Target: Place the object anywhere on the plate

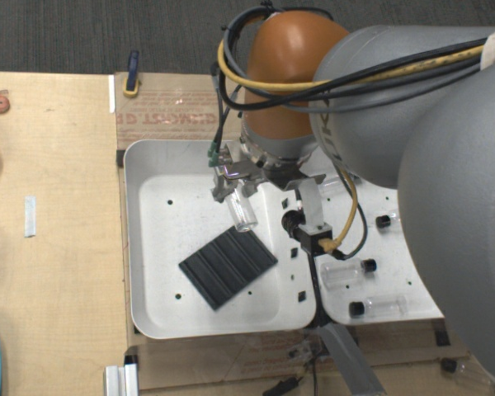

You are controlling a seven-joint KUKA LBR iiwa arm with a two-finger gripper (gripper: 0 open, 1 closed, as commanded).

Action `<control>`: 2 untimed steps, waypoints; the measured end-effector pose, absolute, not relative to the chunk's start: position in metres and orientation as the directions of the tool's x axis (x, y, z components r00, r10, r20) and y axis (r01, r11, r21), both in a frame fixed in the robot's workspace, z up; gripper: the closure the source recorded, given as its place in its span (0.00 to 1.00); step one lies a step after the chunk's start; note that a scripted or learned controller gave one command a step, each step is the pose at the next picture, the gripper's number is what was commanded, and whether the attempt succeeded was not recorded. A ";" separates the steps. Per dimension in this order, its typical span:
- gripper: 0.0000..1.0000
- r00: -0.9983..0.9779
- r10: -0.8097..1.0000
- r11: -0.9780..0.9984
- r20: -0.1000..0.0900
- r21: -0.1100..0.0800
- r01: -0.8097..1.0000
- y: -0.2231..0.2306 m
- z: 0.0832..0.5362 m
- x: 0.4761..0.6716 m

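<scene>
A black ribbed plate [228, 266] lies flat and turned at an angle in the front half of the left white bin [148, 246]. My gripper [241, 207] hangs just above the plate's far corner, over the middle of that bin, under the orange wrist band. I see nothing held in it. Several small clear objects with black ends lie in the right bin, one [367, 266] near its middle, one [385, 220] farther back and one [373, 308] near the front.
The big grey arm [429, 155] covers most of the right bin [412, 299]. Left of the bins is a wooden bench top [58, 221] with a small clear strip [30, 217]. A cardboard sheet [173, 110] lies behind the left bin.
</scene>
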State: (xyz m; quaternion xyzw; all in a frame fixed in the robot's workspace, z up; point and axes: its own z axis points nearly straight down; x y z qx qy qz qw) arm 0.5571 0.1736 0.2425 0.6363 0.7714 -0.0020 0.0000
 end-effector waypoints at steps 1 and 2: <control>1.00 -0.398 0.917 0.398 -0.002 -0.002 0.917 0.088 0.317 0.502; 1.00 -0.584 0.812 0.584 0.001 -0.005 0.812 0.143 0.273 0.495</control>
